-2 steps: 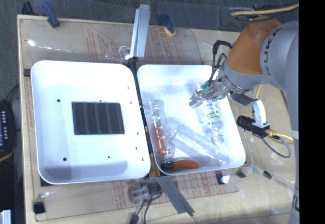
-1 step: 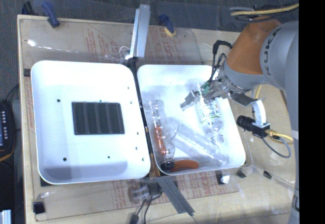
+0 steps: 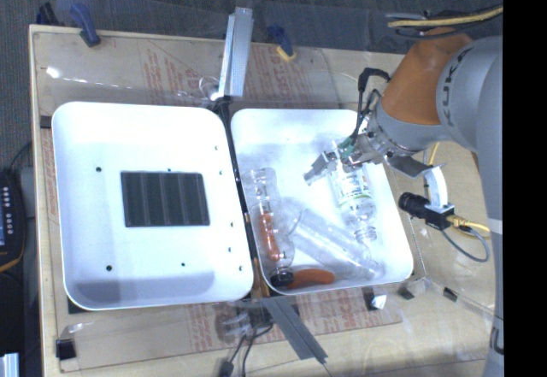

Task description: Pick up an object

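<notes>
Hovering gripper (image 3: 335, 157), can't tell its grip state; clear plastic bottle (image 3: 353, 194) just below it looks light, slick, crushable, so grab mid-body across the width

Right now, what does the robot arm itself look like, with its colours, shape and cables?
The arm is thick and rounded, grey, with a broad orange band above the wrist. A thin black cable loops beside the wrist. The gripper is small, of grey metal, with dark parts.
</notes>
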`<state>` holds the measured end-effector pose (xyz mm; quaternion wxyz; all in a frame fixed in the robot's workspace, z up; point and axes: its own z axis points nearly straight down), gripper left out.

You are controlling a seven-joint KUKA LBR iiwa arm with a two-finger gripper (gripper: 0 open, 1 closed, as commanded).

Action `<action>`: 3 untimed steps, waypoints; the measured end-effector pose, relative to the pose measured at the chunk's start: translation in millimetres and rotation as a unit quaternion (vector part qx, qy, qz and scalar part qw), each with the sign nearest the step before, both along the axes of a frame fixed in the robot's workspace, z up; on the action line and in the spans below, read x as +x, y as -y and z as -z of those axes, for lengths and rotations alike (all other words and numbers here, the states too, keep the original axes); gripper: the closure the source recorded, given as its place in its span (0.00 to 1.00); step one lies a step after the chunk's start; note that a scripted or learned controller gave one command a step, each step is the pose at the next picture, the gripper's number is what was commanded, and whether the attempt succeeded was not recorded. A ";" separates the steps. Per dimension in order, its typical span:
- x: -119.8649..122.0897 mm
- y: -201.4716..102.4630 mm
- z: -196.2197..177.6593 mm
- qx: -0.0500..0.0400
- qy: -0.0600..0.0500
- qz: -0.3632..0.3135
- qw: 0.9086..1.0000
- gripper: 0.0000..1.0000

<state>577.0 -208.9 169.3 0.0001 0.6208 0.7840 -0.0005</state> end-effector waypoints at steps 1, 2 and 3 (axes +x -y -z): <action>0.7 -0.6 -10.1 0.000 0.000 -0.002 1.000 1.00; 0.6 -0.4 -10.0 0.000 -0.001 -0.002 1.000 0.00; 4.0 0.5 -11.3 0.000 0.001 -0.013 1.000 0.00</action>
